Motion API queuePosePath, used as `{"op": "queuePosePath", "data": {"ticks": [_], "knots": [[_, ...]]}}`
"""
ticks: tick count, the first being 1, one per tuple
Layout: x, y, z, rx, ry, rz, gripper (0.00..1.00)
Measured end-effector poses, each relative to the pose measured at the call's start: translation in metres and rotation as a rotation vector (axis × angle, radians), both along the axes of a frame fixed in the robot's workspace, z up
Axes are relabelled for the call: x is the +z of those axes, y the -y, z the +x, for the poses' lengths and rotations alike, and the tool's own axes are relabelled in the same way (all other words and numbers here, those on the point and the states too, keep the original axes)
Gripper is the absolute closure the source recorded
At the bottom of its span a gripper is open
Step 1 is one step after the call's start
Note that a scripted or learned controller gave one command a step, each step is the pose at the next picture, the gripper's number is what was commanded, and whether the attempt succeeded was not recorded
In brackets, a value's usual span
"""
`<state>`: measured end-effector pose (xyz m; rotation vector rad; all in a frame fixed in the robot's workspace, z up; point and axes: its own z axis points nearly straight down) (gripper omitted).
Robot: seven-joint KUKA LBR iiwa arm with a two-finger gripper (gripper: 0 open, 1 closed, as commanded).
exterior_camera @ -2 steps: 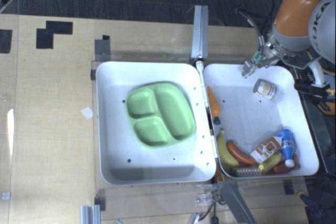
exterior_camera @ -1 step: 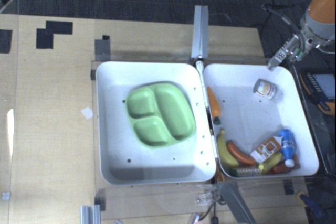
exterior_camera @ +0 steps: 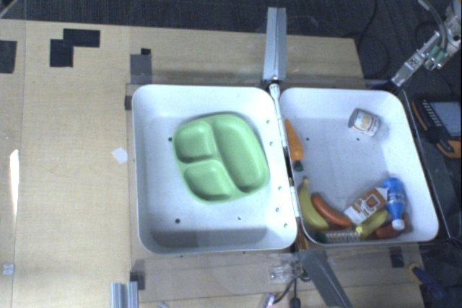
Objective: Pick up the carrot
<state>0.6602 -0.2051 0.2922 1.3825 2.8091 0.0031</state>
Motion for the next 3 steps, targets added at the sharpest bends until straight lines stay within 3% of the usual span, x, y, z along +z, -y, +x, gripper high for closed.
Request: {"op": "queuePosePath", "data": {"ticks": [1,2,3], "knots": [[-0.010,0.000,0.000,0.321,0.000,-0.003,1.00],[0.004,-0.002,0.003,0.322,0.012,-0.006,1.00],[-0.009,-0.001,0.002,0.574,0.000,-0.006,1.00]]}}
